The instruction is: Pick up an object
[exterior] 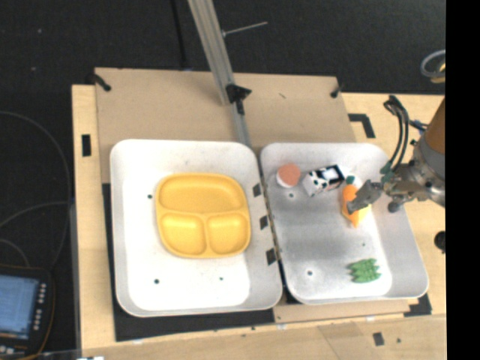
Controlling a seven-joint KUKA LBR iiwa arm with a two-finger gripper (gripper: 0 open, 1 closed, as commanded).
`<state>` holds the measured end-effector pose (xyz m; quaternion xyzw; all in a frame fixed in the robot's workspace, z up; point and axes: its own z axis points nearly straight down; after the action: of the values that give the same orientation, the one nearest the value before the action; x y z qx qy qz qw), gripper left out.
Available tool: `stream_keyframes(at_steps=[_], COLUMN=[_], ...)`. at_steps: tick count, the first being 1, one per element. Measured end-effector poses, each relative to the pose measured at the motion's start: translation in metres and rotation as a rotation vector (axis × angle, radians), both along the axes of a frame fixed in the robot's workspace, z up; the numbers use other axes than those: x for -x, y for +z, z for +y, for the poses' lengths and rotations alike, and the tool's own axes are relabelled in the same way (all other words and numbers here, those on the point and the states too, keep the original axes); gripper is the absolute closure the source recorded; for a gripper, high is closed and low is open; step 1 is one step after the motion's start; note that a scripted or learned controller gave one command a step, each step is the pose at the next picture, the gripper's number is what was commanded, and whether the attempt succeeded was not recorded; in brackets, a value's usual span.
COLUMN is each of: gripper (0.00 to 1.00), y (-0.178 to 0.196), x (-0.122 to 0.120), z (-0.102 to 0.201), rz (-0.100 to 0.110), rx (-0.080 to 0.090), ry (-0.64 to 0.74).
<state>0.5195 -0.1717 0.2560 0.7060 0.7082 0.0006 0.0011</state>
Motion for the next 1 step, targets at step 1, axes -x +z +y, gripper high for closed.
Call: stream_keyframes(at_steps=[1], gripper=[0.00], y=[0.0000], x=[-0.0001], z=[0.0001], rz=[0.000], rx=[0.000], ry=[-0.001])
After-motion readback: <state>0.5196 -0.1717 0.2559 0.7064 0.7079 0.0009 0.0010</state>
